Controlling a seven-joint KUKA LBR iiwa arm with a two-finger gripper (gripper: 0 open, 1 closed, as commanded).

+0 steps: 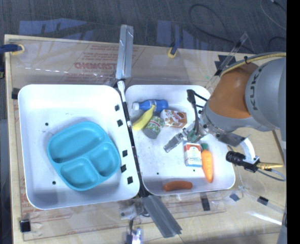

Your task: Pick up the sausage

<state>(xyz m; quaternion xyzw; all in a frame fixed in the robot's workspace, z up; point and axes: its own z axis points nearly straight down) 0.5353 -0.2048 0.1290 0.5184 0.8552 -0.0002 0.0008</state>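
1. Target: the sausage (178, 185) lies flat along the near wall of the right bin (218, 186), lengthwise to that wall, well apart from the other contents

2. End effector: the gripper (176, 142) hangs over the middle of the right bin, just beside the small carton (192, 154); its fingers appear set narrow with nothing between them, though the view is too small to be certain of the gap

3. Neighbours: the carrot (207, 165) lies just right of the carton, its tip nearest the sausage; the banana (143, 119), blue bottle (151, 105), tin (153, 127) and snack packet (174, 118) sit toward the far side. The blue tray (84, 155) occupies the left bin (33, 105)

4. Judgement on the step: the gripper needs to travel toward the near wall, open wider, and turn so the fingers straddle the sausage across its short width

5. Risk: the wall sits close behind the sausage, so one finger may strike the rim; a descent slightly inboard, centred on the sausage's middle, looks safest

6. Clearance from the carrot seems adequate if the approach is vertical
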